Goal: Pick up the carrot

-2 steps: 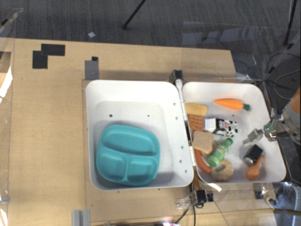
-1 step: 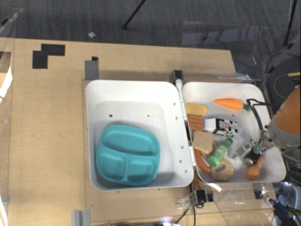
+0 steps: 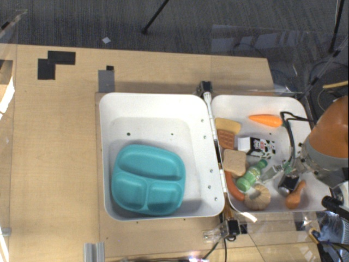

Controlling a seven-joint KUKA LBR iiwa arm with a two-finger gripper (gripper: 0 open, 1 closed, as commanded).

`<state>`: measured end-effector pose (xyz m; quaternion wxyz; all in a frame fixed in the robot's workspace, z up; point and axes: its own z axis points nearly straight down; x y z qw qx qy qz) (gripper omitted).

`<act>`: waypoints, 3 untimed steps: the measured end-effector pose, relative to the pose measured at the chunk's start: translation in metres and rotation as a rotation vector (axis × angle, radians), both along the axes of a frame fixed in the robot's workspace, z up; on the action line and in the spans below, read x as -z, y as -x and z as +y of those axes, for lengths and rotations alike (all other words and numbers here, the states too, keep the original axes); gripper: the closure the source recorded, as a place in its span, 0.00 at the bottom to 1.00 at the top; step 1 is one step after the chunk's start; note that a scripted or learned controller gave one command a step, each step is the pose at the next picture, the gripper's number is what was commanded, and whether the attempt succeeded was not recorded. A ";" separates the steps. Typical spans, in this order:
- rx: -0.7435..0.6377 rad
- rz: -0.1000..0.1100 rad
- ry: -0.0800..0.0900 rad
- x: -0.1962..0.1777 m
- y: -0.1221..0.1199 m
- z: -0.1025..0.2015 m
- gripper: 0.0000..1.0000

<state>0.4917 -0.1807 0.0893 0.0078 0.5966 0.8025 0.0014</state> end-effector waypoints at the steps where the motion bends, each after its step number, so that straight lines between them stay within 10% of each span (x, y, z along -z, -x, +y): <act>1: 0.235 -0.002 -0.004 0.000 0.000 0.038 0.00; 2: 0.118 -0.011 0.001 -0.139 -0.086 -0.015 0.00; 3: -0.041 0.012 -0.006 -0.042 -0.140 -0.023 0.00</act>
